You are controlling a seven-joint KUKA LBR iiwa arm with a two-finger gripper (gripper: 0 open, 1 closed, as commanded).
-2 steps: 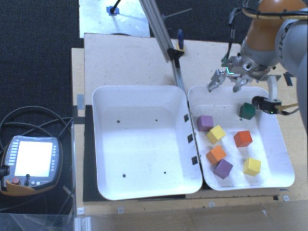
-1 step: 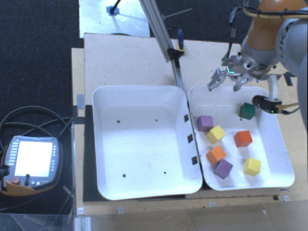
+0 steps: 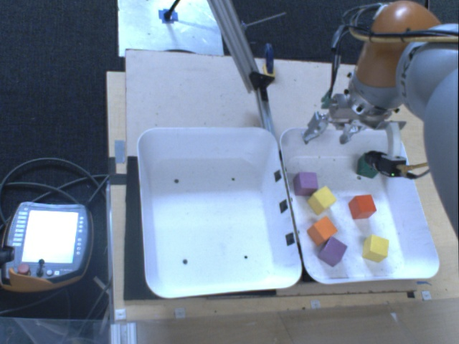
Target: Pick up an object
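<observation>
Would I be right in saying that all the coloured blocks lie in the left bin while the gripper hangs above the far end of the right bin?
Not quite: the blocks lie in the right bin, not the left bin, as the camera view shows. The gripper does hang above the right bin's far end.

Pale wooden bench [image 3: 186, 92], lit from above, seen at a slant. Carries two shallow white bins side by side, long walls touching down the middle: left bin [image 3: 143, 192] the wider, right bin [image 3: 424, 244] narrower and set at a slight angle. Under both, a black mat [image 3: 131, 228], showing as a dark strip along the left bin's outer wall and front edge. Behind the bins, bare board. At the seam between them, a slanted metal post [image 3: 233, 31] meeting the bench, with a blue clamp [image 3: 269, 54] just beside it.
</observation>
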